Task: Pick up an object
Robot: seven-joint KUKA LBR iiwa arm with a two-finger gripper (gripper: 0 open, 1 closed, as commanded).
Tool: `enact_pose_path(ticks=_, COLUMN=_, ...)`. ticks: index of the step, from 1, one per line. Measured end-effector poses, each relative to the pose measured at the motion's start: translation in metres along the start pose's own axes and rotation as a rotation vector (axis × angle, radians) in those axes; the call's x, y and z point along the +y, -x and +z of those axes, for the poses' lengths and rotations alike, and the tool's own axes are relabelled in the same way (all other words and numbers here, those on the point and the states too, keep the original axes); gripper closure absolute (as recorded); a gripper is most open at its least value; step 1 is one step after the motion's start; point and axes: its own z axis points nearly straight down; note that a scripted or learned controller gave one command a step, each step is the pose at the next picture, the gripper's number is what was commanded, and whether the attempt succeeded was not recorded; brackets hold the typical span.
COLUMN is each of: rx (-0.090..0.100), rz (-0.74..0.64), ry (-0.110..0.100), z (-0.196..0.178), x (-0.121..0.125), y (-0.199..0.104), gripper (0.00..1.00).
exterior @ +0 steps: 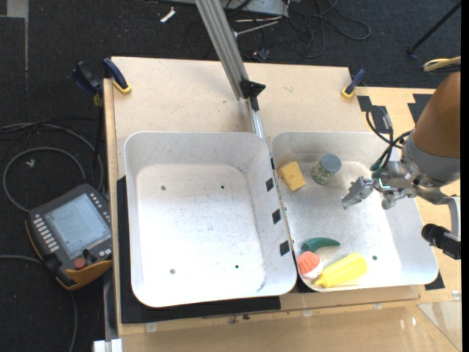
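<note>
Two white bins sat side by side, and over the right bin [410,266] the gripper [370,191] hung, fingers spread and holding nothing, near the small jar [325,169] by its far edge.

A pale wooden bench [220,97] stands on dark carpeted floor [51,64] strewn with black cables [322,13] (a handheld control pendant [69,233] lies at its left side).

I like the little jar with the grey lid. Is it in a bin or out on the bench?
In. The jar sits inside the right bin, near its back wall, beside the yellow sponge.
</note>
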Motion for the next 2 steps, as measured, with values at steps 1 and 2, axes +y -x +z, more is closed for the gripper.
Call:
enact_pose_path(ticks=1, rx=-0.001, rz=0.001, ry=0.004, z=-0.002, x=0.001, y=0.000, gripper=0.00)
enact_pose_path(ticks=2, rx=0.000, rz=0.003, ry=-0.002, z=0.062, x=0.001, y=-0.001, gripper=0.00)
